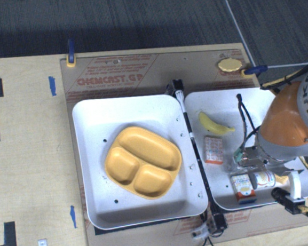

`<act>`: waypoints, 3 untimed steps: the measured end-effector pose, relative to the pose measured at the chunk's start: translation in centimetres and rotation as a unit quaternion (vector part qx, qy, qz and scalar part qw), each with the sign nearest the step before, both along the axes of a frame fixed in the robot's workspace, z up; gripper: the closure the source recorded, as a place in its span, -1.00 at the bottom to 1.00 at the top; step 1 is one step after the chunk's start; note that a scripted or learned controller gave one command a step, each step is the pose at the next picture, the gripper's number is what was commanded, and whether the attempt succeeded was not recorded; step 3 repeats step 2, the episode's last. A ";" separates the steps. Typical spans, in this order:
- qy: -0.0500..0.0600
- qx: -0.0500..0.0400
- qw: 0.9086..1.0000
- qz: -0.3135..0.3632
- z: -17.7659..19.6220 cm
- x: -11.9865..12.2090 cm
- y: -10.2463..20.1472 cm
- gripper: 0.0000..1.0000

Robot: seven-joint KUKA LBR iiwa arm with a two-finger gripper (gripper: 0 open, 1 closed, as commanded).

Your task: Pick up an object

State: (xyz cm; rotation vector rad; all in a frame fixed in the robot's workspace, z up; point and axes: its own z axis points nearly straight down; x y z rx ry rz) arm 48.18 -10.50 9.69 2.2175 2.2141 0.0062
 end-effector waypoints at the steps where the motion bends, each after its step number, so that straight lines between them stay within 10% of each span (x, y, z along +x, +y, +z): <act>1: 0.000 0.000 1.000 0.000 0.0 0.0 0.0 -1.00; 2: -0.002 0.000 1.000 0.000 1.0 0.1 0.0 1.00; 3: -0.002 0.000 1.000 0.000 1.0 0.1 0.0 1.00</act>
